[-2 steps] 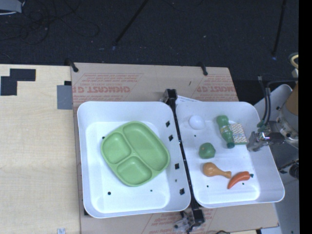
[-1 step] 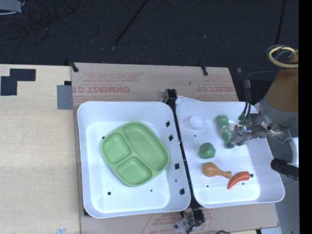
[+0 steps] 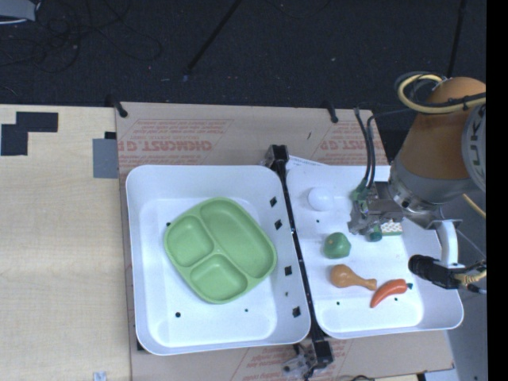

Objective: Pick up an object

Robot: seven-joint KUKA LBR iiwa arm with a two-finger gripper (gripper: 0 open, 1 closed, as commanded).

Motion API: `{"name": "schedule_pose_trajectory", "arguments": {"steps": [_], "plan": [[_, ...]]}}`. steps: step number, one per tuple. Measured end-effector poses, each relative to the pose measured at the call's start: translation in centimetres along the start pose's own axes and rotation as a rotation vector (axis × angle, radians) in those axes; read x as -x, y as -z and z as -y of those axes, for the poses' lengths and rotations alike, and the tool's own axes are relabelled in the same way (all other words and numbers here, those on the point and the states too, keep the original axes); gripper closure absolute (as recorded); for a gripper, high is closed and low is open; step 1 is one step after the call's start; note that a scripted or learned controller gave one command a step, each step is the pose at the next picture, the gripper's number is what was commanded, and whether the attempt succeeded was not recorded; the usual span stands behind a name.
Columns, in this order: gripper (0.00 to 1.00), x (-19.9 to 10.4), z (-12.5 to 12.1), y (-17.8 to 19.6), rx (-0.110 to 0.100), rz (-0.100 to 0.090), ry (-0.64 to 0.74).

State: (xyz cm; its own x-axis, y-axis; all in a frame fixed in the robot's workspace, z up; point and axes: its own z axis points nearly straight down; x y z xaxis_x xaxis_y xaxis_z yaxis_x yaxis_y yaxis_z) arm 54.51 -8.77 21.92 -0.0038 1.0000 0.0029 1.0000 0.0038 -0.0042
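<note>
The right bin (image 3: pixel 349 324) holds a white ball (image 3: pixel 321 199) at its back, a small green rounded object (image 3: pixel 336 245) in the middle, an orange-tan drumstick-shaped toy (image 3: pixel 352 277) and a red-orange chili pepper (image 3: pixel 388 292) toward the front. My gripper (image 3: pixel 369 222) hangs over the right bin's back right part, just right of the green object and above the pepper. A small speckled item (image 3: pixel 391 228) lies beside the gripper. Nothing shows between the fingers.
The left bin (image 3: pixel 151 308) carries a green divided plate (image 3: pixel 219 249) with three compartments. A black divider (image 3: pixel 287 244) runs between the bins. Cardboard (image 3: pixel 206 133) lies under both bins. The grey and orange arm (image 3: pixel 440 149) fills the right side.
</note>
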Motion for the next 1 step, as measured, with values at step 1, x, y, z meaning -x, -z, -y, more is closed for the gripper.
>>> {"name": "schedule_pose_trajectory", "arguments": {"steps": [1], "plan": [[1.00,-4.59,-1.11,-0.59,0.001,0.001,0.000]]}}
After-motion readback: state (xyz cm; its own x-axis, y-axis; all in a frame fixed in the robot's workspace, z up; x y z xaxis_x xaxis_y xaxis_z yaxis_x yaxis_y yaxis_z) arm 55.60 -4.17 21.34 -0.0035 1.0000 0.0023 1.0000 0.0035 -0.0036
